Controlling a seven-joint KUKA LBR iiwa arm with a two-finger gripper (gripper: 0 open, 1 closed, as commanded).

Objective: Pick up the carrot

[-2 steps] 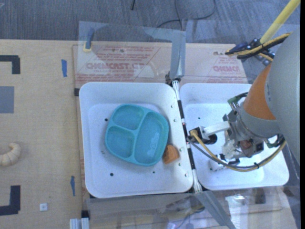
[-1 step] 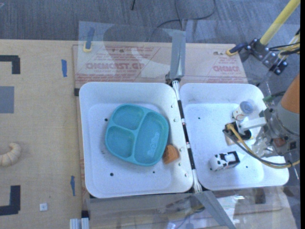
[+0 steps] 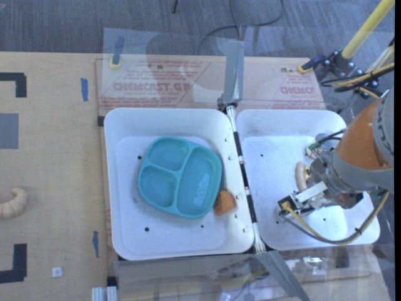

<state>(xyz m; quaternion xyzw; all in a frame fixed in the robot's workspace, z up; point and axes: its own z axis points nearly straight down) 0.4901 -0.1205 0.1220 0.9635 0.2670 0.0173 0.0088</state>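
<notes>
My gripper (image 3: 294, 207) hangs low over the right bin (image 3: 276, 127), near its front left part, and from this angle I cannot tell how it is set. Nothing shows in its grasp. Just behind it, on the bin floor, lies a pale, curved bit of toy food (image 3: 301, 174), which is not what I am after.

The carrot (image 3: 224, 201) is in the left bin (image 3: 125, 130), a small orange piece lying against the front right edge of the teal divided plate (image 3: 180, 176), tucked between the plate and the bin's right wall. It is well to my left in the view, across the ridge where the two bins meet, and at about the same depth as my gripper. So I judge the coming move to be a nearly straight sideways reach over that ridge.

The carrot looks stubby, and part of it may be hidden under the plate rim, so I cannot read its long axis with confidence. The tight spot between plate and wall will likely limit how I come down on it
</notes>
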